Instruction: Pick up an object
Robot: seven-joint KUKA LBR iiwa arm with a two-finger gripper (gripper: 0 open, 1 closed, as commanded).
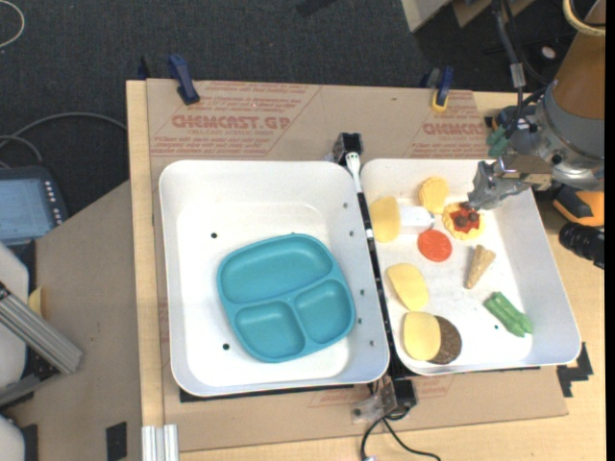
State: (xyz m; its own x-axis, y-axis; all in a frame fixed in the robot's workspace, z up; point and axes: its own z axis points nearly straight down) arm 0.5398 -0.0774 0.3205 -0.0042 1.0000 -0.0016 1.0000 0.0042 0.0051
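My gripper [483, 188] hangs over the back of the right bin [553, 286], reaching in from the right. Just below and left of it lies a small yellow tart with red topping [463, 221]; whether they touch I cannot tell. Nearby lie a yellow oval piece [434, 193], a red disc [435, 246] and a tan cone [478, 265]. Nothing is visibly held.
The right bin also holds a yellow block [384, 219], a white card [415, 217], a yellow slice [408, 284], a yellow and brown round piece [431, 338] and a green pod [507, 313]. A teal divided plate [285, 296] sits in the left bin [192, 209].
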